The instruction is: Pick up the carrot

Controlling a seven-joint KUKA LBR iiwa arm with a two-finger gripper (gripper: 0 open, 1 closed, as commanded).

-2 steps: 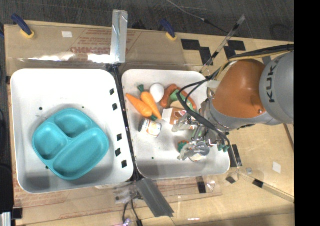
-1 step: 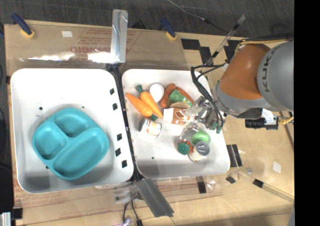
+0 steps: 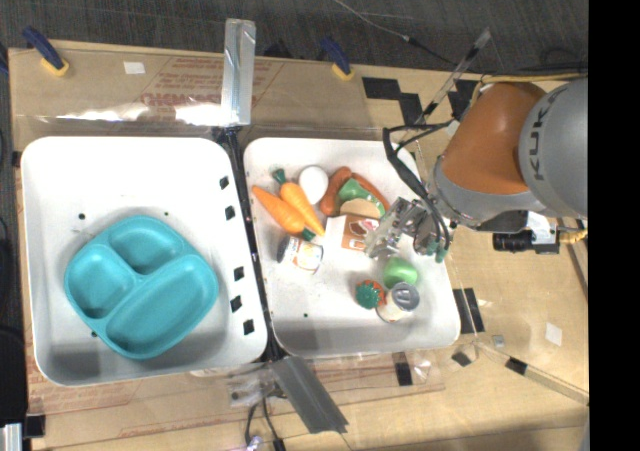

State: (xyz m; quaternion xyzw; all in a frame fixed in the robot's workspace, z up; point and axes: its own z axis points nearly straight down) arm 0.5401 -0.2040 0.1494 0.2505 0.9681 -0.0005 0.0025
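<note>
Two bins sit side by side on the bench (image 3: pixel 90 69). The left bin (image 3: pixel 60 169) holds a sectioned plate (image 3: pixel 140 284) toward its near side. The right bin (image 3: pixel 300 334) holds a cluster of toy foods: two carrots (image 3: pixel 285 207) lie at the left by the dividing wall, an egg (image 3: pixel 313 182) just behind them, a small can (image 3: pixel 402 299) at the near right. The gripper (image 3: pixel 400 229) hangs over the cluster's right part, the arm (image 3: pixel 500 154) reaching in from the right
</note>
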